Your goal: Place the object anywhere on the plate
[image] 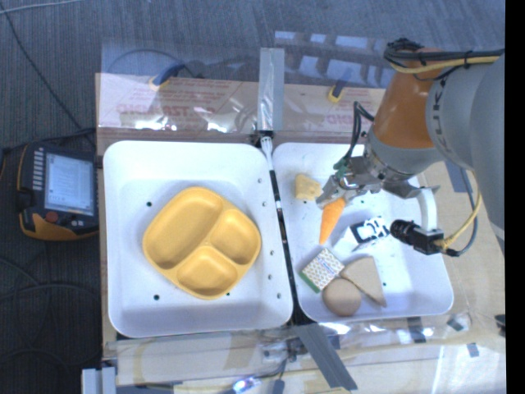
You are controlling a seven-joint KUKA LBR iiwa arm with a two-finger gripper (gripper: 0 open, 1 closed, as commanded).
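— Carrot (330,218), where do you see it?

— You'll find it in the right bin (435,298), tilted, its top end right at the gripper (343,184). The fingertips sit at that upper end, but you can't tell from this angle whether they're clamped on it or merely beside it.

— And the plate (203,240)?

— Your yellow three-compartment plate lies in the left bin (115,220), well apart from the carrot, with the bin walls between them.

— What else is near the carrot?

— You have a pale yellow chunk (308,187) just to its left, a green-edged packet (321,268) below it, a tan wedge (367,279) touching a round beige lump (342,298), and a black-and-white piece (369,230) to its right.
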